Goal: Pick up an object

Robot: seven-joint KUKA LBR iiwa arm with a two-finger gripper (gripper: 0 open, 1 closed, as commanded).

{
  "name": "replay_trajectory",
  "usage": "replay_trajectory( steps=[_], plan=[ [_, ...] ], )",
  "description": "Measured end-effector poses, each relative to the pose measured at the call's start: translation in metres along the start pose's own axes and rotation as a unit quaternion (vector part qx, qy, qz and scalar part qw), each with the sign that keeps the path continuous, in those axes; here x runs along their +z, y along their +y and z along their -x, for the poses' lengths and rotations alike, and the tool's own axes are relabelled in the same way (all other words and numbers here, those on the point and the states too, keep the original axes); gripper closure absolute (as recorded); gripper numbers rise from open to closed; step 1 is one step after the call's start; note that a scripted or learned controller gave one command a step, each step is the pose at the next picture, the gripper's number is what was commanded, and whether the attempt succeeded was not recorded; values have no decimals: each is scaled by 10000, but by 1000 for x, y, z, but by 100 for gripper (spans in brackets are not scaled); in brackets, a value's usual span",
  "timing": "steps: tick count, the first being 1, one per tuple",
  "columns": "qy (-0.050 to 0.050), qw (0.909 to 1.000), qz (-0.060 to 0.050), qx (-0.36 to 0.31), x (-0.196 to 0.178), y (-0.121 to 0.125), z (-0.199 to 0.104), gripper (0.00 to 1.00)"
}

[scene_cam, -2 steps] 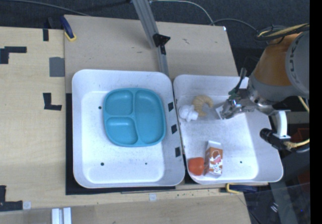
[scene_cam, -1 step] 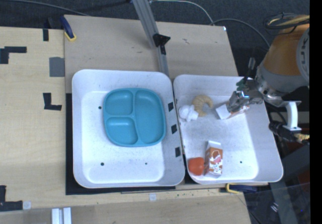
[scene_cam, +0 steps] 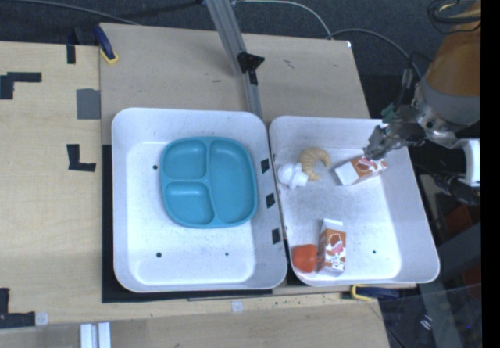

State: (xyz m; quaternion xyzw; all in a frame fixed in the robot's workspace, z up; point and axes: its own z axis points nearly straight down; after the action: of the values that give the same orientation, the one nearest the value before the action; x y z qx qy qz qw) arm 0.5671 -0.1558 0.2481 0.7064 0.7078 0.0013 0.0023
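Note:
The right bin holds a small orange-and-white carton near its far right side, a tan croissant with a white lump beside it, and an upright red-and-white carton next to a red-orange ball at the front. My gripper hangs over the bin's far right edge, just above and to the right of the small carton, with nothing visibly between its fingers. The arm reaches in from the right.
The left bin holds a blue divided plate. A grey metal pole slants down to the point where the two bins meet. Wooden bench surface surrounds both bins.

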Motion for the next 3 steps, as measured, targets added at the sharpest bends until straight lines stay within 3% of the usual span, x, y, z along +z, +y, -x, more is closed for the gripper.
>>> replay_trajectory(
  steps=[2, 3],
  plan=[
    [20, 10000, -36, -28, -3, -25, -119, 100],
    [14, 10000, -44, -21, 13, -29, -168, 100]
  ],
)
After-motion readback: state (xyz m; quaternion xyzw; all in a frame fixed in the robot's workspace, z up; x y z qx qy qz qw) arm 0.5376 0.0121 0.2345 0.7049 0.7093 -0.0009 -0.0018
